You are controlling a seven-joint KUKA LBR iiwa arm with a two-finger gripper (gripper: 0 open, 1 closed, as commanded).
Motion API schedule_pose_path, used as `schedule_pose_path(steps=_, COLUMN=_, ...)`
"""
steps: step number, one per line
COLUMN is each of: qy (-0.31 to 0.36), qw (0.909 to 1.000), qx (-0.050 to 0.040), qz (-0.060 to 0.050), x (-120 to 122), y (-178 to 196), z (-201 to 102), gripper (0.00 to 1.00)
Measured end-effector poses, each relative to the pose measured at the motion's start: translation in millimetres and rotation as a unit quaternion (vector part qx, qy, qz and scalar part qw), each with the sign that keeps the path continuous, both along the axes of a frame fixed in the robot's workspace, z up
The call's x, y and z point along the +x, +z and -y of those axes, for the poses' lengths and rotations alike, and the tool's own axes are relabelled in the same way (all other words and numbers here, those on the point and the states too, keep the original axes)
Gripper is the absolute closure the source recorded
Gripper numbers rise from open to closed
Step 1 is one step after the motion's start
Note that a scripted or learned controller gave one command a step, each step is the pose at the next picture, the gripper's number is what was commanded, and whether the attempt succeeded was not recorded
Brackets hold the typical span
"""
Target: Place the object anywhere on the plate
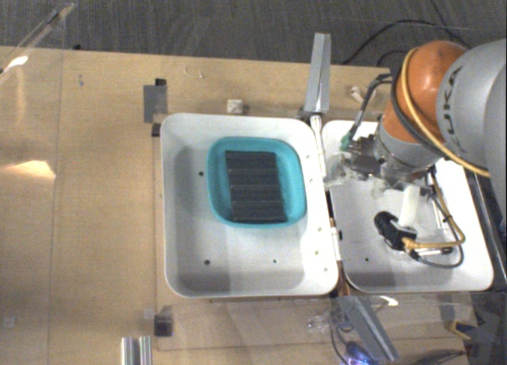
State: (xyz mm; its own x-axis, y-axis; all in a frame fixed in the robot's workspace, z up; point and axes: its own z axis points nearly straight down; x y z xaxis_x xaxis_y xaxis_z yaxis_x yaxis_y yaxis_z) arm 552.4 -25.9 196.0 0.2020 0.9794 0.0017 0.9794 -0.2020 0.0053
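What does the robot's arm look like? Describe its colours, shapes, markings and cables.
The arm is rounded and smooth, grey, with a broad orange band above the wrist. Dark letters spelling KUKA run along the grey casing. Thin dark cables loop behind it. The end effector is a darker metal assembly.

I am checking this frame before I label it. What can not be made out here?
- Tool, camera view: mostly covered by the arm above it, so whether it holds anything cannot be told.
- Right bin, camera view: the floor under the arm is hidden by it.
- Dark ridged object on the teal plate, camera view: too blurred to identify.
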Motion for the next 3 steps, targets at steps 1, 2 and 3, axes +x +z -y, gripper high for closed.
schedule_pose_path(steps=1, qy=0.0, qw=1.0, qx=0.0, qz=0.0, x=0.0, y=0.0, z=0.0, gripper=0.0)
schedule_pose_path(steps=2, qy=0.0, qw=1.0, qx=0.0, qz=0.0, x=0.0, y=0.0, z=0.0, gripper=0.0)
schedule_pose_path(steps=3, qy=0.0, qw=1.0, qx=0.0, qz=0.0, x=0.0, y=0.0, z=0.0, gripper=0.0)
